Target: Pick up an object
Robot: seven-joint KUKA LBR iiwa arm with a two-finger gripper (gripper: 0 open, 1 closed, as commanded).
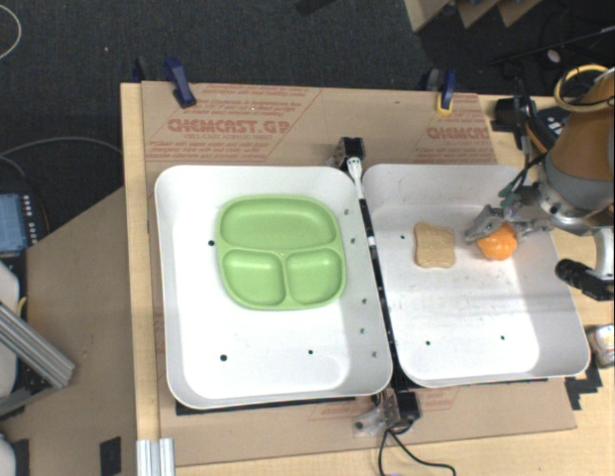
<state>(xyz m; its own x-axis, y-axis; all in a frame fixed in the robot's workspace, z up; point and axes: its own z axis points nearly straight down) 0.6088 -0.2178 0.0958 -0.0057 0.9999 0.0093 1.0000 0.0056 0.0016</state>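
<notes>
In the right bin (466,335) lie a tan, bread-like piece (434,247) and a small orange object (497,245). The arm comes in from the right, and its gripper (499,230) sits low over the orange object, fingers straddling it from above. The orange object shows between and just below the fingers, still resting at the bin floor. The tan piece lies apart, a short way to the left of the gripper.
The left bin (188,305) holds a green divided plate (280,251) with three compartments. A black divider strip (372,256) runs between the bins. Blue and yellow clamps (179,80) grip the cardboard base at the back.
</notes>
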